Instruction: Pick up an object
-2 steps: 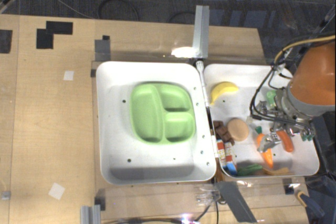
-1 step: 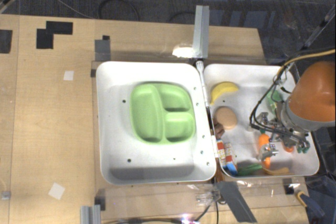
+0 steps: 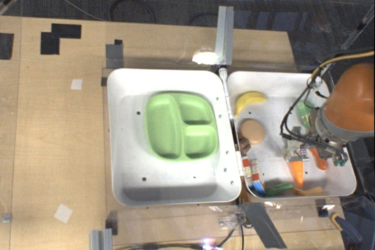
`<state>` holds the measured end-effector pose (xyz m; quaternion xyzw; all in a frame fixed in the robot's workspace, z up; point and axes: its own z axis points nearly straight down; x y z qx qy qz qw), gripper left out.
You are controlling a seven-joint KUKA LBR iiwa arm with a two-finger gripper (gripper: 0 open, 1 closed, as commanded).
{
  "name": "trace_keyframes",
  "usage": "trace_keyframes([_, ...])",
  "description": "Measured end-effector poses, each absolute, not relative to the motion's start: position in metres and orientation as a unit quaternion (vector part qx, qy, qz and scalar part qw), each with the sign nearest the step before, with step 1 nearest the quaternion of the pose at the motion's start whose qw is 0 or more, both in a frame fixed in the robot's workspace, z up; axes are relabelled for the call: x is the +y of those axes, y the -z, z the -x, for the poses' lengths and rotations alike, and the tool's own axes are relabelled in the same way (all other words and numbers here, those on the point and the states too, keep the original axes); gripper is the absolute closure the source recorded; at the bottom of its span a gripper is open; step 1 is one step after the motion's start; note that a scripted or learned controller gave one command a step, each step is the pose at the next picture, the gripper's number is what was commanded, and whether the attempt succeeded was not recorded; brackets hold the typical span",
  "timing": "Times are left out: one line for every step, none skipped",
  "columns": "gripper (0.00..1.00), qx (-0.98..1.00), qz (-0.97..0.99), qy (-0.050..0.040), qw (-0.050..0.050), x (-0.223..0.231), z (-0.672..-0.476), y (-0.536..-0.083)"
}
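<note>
The right bin (image 3: 275,82) holds a yellow banana (image 3: 249,101) at its back left and a tan rounded object (image 3: 252,130) just in front of it. An orange carrot (image 3: 297,173) lies near the front, with a green pod (image 3: 280,188) and a blue piece (image 3: 258,187) to its left. A red-and-white tube (image 3: 248,168) lies along the bin's left wall. My gripper (image 3: 307,152) hangs low over the right half of this bin, just above and behind the carrot, under the orange band (image 3: 351,102). A small orange piece (image 3: 320,161) shows beside it.
The left bin (image 3: 120,126) carries a green divided plate (image 3: 180,125) in its middle. A grey metal post (image 3: 224,35) stands behind the seam between the bins. Black cables (image 3: 299,108) loop off the wrist over the right bin.
</note>
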<state>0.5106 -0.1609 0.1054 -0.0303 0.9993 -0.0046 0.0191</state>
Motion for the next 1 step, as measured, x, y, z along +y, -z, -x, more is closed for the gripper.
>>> trace_keyframes([1.0,0.998,0.061,0.0005,0.01,-0.0841,-0.5369,-0.2153])
